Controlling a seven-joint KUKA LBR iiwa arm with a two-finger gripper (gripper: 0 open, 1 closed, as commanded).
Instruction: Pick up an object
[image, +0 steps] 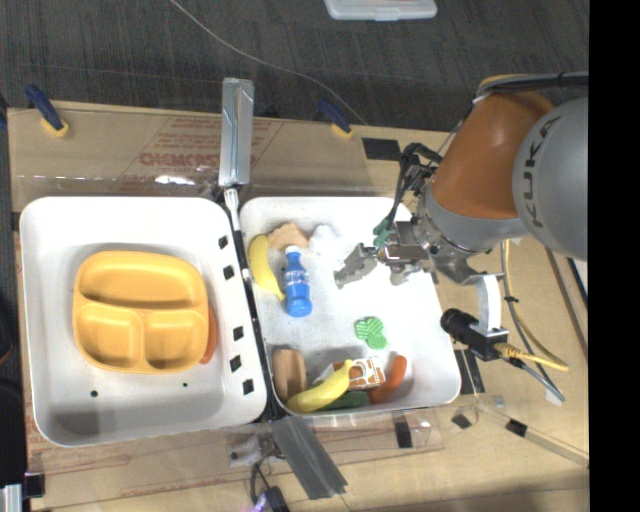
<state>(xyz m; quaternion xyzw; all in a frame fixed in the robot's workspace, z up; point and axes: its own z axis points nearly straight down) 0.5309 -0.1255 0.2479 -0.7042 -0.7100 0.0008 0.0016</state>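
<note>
Blue bottle (296, 283) lies in the right bin (425, 385), just right of a banana (262, 264). The gripper (378, 262) hovers further right, fingers apart, holding nothing. Closing there risks grabbing air, or nudging bottle against banana

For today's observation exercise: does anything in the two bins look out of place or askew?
Nothing looks spilled or damaged. The blue bottle lies on its side beside a banana in the right bin.

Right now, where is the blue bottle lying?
The blue bottle lies in the right bin, near its left wall, right beside a yellow banana. The gripper hangs to its right, apart from it.
</note>
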